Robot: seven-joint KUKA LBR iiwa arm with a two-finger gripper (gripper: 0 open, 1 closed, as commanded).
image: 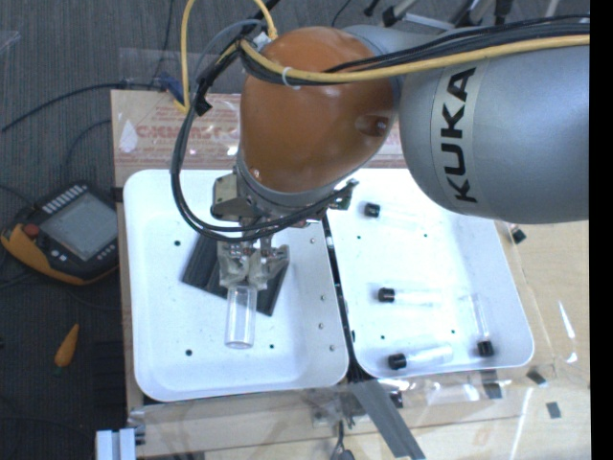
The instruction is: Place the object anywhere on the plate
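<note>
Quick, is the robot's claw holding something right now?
Gripper: closed on a clear tube, over the dark plate in the left bin.

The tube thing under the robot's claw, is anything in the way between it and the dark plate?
Nothing visible stands in the way. The clear tube hangs below the gripper in the left bin, its upper end at the fingers. The dark plate lies directly beneath the gripper, partly hidden by it. Whether the tube already touches the plate is unclear.

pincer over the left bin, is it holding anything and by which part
The pincer grips a clear tube by its upper end; the rest of the tube hangs free below the fingers, above the left bin.
</note>
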